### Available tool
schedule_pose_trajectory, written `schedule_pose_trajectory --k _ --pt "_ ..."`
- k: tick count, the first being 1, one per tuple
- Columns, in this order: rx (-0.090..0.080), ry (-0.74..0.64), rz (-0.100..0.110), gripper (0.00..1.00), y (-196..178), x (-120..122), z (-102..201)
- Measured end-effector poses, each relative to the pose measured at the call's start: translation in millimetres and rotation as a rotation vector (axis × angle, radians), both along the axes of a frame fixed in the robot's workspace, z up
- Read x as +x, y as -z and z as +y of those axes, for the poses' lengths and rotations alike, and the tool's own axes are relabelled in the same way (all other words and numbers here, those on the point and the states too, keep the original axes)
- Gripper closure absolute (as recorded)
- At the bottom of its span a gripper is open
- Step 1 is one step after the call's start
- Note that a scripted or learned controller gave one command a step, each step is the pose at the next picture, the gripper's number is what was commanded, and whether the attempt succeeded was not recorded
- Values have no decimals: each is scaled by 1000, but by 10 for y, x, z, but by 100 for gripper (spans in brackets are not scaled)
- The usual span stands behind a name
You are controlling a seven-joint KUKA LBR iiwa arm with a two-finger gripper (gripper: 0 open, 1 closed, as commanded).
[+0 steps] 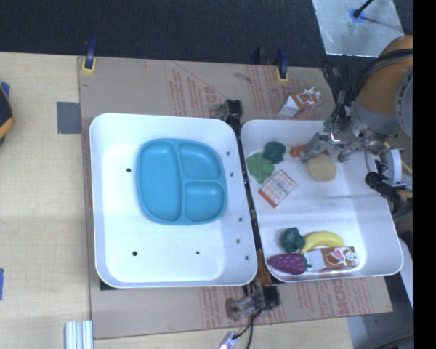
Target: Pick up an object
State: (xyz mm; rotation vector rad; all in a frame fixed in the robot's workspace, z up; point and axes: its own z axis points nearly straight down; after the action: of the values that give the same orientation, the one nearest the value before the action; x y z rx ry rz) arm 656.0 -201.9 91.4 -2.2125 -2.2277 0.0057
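The gripper (333, 142) hangs low over the far edge of the right bin (349, 209), toward its far right corner, with a tan disc (322, 169) just on its near side. The metal parts at the wrist look spread, but whether they stand open or closed I cannot tell, and nothing is seen caught in them. The disc is the likeliest thing to be picked: it lies flat on the bin floor, apart from its neighbours save a small orange piece (299, 150) near its far left. It looks like a light, stiff toy cookie, smooth on top and thin, so a grip across its width, coming straight down with the tips reaching the floor on either side, seems best; a shallow grip could let it slide out or tip on edge. It should not break. Left of it sit a dark green piece (274, 150) and a leafy green one (260, 167), with a card (277, 187) just on their near side. Along the near edge lie a banana (322, 240), a green lump (291, 238), a purple bunch (288, 263) and a small carton (339, 257), crowded and harder to separate. The left bin (116, 217) holds a blue tray (180, 181).
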Motion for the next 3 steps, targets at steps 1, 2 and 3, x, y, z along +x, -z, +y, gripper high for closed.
schedule_pose_trajectory --k 1,2,3 --pt "0 3 -3 0 -9 -10 -96" --pt "-1 0 -3 100 -118 -5 -98" --pt "1 3 -3 100 -792 5 -10"
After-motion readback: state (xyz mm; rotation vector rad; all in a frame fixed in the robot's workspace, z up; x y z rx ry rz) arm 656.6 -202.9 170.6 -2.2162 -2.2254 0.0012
